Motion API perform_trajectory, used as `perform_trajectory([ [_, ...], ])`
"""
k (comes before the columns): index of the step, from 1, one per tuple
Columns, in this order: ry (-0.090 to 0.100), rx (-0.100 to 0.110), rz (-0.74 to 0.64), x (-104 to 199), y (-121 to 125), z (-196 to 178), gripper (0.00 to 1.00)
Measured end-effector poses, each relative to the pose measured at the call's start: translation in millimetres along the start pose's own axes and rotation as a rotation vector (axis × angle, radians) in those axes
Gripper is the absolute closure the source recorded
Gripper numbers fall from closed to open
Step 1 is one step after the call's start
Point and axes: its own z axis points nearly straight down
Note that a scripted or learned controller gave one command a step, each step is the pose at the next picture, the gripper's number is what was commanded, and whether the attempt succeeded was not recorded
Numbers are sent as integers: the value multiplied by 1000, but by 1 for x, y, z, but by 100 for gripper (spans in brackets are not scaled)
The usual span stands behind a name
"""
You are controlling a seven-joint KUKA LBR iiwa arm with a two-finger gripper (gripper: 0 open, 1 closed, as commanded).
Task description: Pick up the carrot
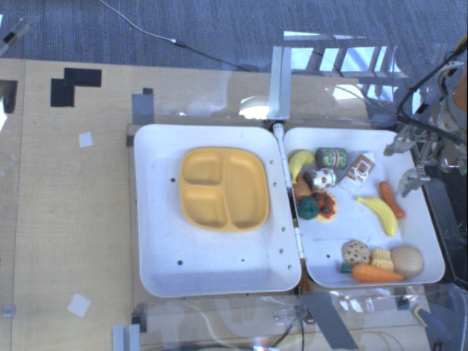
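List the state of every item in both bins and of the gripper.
carrot: lying flat, near edge of right bin, untouched
yellow plate: upright in left bin, compartments bare
green can: on its side
banana: lying flat, beside a hot dog
cookie: lying flat
bread roll: resting next to the carrot
gripper: above the right bin's far right side, holding nothing visible

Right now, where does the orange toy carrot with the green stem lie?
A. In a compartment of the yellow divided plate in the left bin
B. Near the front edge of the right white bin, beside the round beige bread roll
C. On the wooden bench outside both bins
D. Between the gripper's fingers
B: the orange toy carrot lies near the front edge of the right white bin, just in front of the round beige bread roll, apart from the gripper.
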Motion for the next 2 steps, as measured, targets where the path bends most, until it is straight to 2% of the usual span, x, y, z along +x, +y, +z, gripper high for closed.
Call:
perform_trajectory([
  [1,1,-1,-72,50,-2,40,0],
  [2,-10,1,7,-3,1,-33,0],
])
